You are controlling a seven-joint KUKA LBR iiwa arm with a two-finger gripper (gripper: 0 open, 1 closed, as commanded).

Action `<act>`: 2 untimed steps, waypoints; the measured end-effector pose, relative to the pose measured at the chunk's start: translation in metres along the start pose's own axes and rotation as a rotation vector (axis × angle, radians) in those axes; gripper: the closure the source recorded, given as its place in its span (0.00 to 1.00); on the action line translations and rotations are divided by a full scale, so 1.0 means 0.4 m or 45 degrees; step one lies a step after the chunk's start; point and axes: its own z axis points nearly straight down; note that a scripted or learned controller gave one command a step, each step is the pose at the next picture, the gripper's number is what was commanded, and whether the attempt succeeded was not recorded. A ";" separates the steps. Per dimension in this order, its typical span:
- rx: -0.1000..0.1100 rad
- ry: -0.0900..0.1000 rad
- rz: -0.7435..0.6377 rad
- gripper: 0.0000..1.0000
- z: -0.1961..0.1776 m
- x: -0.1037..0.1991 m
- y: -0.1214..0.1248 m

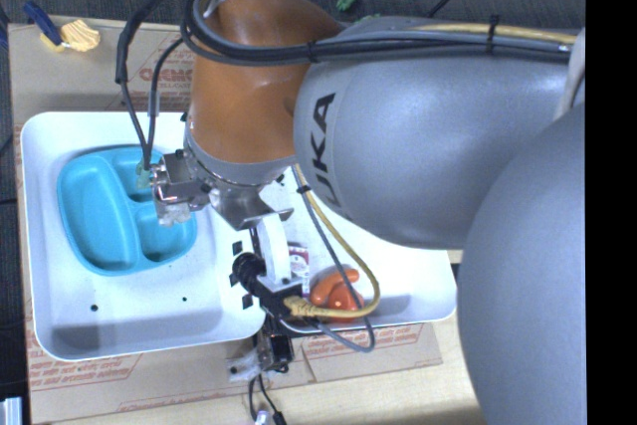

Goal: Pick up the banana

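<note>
Grey metal low under the orange wrist band (pixel 249 75) is what I take for the claw (pixel 171 186), left of centre in the frame. I cannot tell whether it is spread or pressed together. It hangs over the right edge of a bright blue plastic tray (pixel 105 209), which lies in the left shallow white bin (pixel 119 318). Lower centre, a small orange-red rounded thing (pixel 333 294) sits in the right shallow white bin (pixel 423 299), much of it covered by the grey arm (pixel 448 134). Where the banana lies I cannot tell. A small pale yellow lump (pixel 82 37) on the brown cardboard (pixel 100 75) at upper left is too small to name. I judge a banana light, smooth and curved, apt to roll, so I would take it across the middle of its length.
</note>
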 end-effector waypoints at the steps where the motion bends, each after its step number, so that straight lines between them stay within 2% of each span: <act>1: -0.005 0.001 0.192 1.00 -0.129 -0.230 -0.046; 2: 0.001 0.001 0.161 1.00 0.244 -0.337 -0.062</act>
